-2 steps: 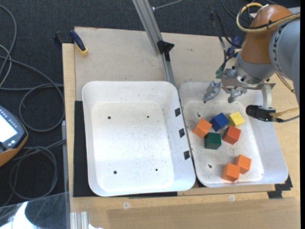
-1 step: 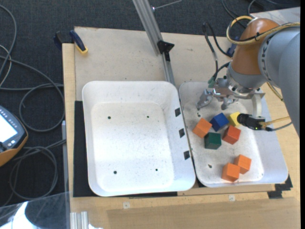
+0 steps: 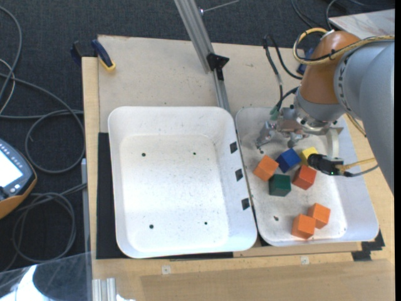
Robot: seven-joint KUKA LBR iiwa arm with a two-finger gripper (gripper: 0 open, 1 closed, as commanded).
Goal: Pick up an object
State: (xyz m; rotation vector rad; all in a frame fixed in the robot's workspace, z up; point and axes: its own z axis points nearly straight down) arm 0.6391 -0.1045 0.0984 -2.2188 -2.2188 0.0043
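While its wrist bends down, arm [image 3: 351, 74] hangs over right bin [image 3: 351, 227].

The bins [image 3: 169, 121] look like smooth white plastic with a soft shine and small dark specks. The bench [image 3: 156, 68] is pale wood, matt and a little scuffed. The blocks [image 3: 304, 226] have a matt painted look. The arm [image 3: 369, 86] is smooth grey, its band [image 3: 326, 74] glossy orange. The pole [image 3: 191, 17] is brushed metal.
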